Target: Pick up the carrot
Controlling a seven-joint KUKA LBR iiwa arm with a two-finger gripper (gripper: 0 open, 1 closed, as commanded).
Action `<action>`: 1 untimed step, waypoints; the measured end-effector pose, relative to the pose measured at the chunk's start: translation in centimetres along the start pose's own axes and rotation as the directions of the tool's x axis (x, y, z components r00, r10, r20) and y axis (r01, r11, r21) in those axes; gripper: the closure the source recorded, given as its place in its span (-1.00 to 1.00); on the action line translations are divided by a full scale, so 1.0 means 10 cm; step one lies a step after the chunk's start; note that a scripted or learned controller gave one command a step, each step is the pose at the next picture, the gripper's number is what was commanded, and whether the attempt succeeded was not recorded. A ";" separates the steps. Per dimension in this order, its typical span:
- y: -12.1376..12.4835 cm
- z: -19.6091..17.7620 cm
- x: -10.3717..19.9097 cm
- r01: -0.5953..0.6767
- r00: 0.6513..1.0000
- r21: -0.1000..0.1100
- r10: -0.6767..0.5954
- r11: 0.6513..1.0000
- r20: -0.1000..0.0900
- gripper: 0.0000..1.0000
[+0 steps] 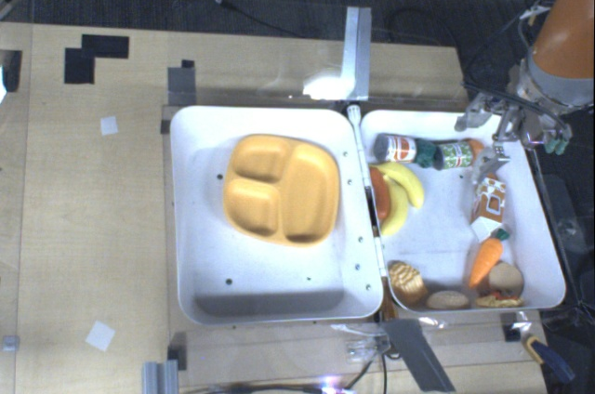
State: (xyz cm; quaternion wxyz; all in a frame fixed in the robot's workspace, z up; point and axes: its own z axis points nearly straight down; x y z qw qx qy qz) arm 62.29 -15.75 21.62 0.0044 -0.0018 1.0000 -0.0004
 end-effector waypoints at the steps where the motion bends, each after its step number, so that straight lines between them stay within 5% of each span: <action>1: -0.01 0.43 0.50 -0.056 0.998 0.000 0.056 0.998 -0.002 -1.00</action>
